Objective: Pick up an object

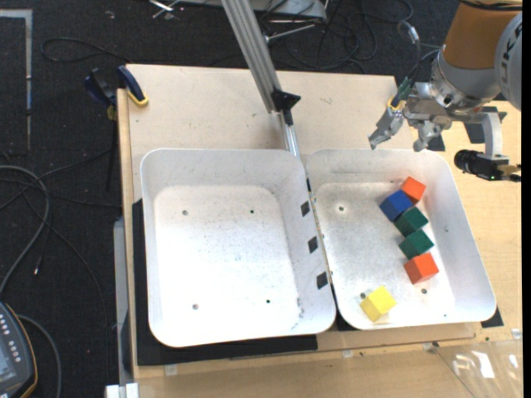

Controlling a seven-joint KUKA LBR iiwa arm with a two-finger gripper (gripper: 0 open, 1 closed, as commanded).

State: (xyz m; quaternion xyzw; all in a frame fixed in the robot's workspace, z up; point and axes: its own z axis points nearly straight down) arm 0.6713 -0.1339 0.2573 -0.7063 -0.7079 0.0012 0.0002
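The tool (408,133) hangs above the far rim of the right bin (470,265), its two fingers spread wide with nothing between them. Six small blocks lie in that bin. Five form a ragged line along its right side, running from far to near: an orange block (413,189), a blue block (396,205) touching it, a dark green block (411,220), a second green block (416,243), then a red block (421,267). Each is roughly cubic, with no clear long axis, and each sits turned at a slant to the bin walls. A yellow block (377,302) lies apart near the front rim — also turned askew. No labels or writing can be read on any block. The left bin (158,247) adjoins the right one on the table (207,106); a grey metal pole (253,44) slants across the table behind the bins.
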